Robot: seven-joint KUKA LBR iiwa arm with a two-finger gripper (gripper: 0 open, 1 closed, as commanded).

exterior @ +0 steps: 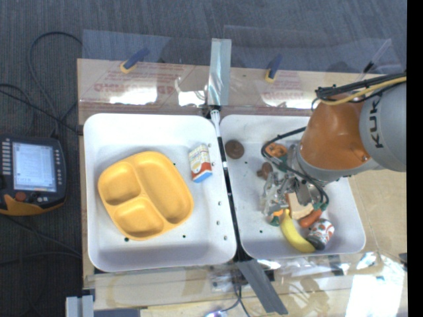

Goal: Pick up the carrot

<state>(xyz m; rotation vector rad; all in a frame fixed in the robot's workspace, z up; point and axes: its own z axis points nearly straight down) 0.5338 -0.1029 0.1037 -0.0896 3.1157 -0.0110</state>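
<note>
In the right bin (344, 243) my gripper (289, 193) reaches down into a cluster of small items, under the orange wrist band (334, 137). A small orange piece with a green end, which looks like the carrot (282, 212), lies just below the gripper beside the banana (296, 236). The gripper hardware hides part of the carrot. I cannot see whether anything is held.
A red-orange item (312, 218) and a red-and-white ball (322, 230) lie right of the banana. A brown disc (234, 149), a brown lump (264, 170) and an orange object (275, 152) sit further back. The left bin (99, 249) holds a yellow divided plate (144, 193) and a small carton (200, 162).
</note>
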